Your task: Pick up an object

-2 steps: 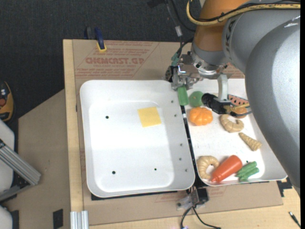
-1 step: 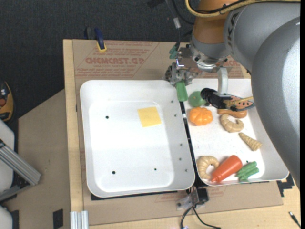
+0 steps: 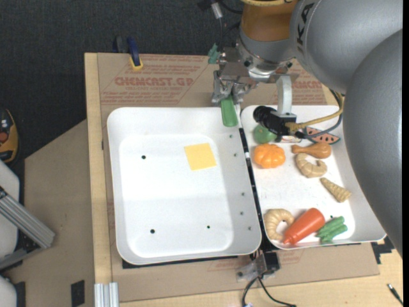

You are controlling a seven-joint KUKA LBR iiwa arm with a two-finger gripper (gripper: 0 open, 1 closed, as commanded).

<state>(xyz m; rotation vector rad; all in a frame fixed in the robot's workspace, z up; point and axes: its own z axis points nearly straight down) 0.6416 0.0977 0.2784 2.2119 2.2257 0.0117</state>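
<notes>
the claw [image 3: 227,98] is clamped on a slim green piece [image 3: 229,114], which hangs upright from between its fingers. the piece sits just under the claw, over the seam where the left bin [image 3: 160,203] and the right bin [image 3: 284,190] meet. down and to the view's left of the claw, a flat yellow square [image 3: 200,157] lies in the left bin. down and to its right, in the right bin, sit an orange pumpkin [image 3: 268,156], a drumstick [image 3: 312,150] and, farther off, a carrot [image 3: 303,226].
</notes>
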